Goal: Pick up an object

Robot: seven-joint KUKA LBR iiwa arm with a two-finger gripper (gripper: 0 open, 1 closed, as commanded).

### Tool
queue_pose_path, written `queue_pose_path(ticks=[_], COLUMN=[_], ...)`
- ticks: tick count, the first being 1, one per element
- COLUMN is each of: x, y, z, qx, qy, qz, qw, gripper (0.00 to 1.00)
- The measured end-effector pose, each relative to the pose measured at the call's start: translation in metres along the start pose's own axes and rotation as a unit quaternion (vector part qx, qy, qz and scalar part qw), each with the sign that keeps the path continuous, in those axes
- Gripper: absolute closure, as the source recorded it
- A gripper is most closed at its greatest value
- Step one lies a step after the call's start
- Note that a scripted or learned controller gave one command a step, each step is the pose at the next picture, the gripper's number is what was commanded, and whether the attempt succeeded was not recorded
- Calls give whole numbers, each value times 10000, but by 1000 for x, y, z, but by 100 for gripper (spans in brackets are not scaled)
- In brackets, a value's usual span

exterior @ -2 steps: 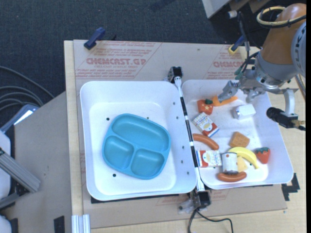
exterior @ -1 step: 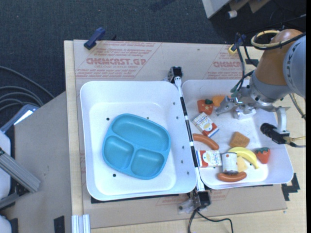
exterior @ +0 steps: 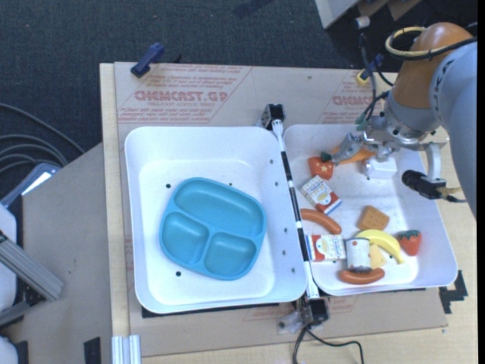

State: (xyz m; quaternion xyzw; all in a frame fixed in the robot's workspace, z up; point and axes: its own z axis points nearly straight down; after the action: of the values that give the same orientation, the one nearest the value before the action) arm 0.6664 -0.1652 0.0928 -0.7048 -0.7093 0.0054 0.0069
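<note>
Dark carpet surrounds desk [exterior: 227, 97]. Left bin [exterior: 144, 203]: glossy blue divided plate [exterior: 213, 227]. Right bin [exterior: 432, 226]: plastic banana [exterior: 383, 245], sausages [exterior: 321, 221], cracker [exterior: 373, 218]. Jaws' [exterior: 362, 152] opening: cannot tell.

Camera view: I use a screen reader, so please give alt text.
A grey arm's hand hovers over the right bin of toy food, near a carrot. The left bin holds a blue tray.

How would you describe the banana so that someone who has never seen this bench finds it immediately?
Look in the right white bin, at its near end. There the banana lies beside a small can, above a sausage. It is the only yellow, curved thing among red and orange pieces.
</note>
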Motion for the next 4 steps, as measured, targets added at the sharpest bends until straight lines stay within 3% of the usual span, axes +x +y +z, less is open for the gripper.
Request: queue_pose_path(ticks=[1, 2, 3, 4], x=[38, 39, 40, 18], y=[1, 4, 4, -66], z=[3, -13, -12, 10], qx=[-70, -94, -99, -76], qy=[-37, -28, -31, -8], qz=[29, 14, 10, 36], qw=[10000, 10000, 9999, 10000], gripper=[0, 100, 0, 0])
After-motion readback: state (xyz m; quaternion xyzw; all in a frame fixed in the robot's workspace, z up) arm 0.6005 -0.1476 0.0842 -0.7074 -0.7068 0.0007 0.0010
